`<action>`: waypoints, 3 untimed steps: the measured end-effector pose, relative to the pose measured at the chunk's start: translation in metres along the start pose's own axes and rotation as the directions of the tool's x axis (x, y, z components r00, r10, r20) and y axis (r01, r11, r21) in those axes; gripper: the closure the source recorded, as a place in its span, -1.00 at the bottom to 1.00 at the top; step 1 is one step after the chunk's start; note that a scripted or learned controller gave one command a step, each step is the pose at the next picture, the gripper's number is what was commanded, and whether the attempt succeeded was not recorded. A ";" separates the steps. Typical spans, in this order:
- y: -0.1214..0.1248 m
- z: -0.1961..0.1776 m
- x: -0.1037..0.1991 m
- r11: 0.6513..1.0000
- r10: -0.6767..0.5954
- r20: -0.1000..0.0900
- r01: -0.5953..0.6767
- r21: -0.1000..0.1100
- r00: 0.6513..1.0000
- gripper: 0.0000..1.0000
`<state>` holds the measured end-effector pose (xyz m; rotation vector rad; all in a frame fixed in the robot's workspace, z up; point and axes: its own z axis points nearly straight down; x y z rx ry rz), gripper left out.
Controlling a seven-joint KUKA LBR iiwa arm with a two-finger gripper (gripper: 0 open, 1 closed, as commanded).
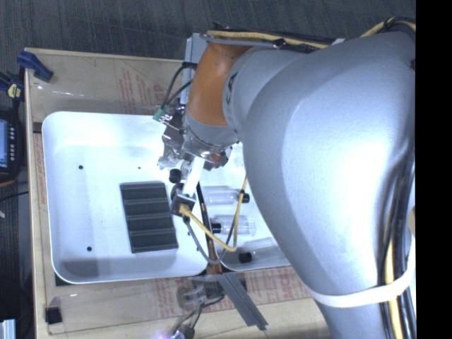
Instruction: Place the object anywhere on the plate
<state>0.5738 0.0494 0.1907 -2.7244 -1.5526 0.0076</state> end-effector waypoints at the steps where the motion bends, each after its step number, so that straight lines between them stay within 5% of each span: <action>1: -0.120 0.000 0.014 0.999 0.042 0.003 -0.042 -0.002 0.999 1.00; 2: -0.119 0.000 0.013 0.999 0.042 0.003 -0.042 -0.002 0.999 -1.00; 3: -0.078 -0.099 -0.026 0.996 0.087 -0.002 -0.087 -0.005 0.996 -1.00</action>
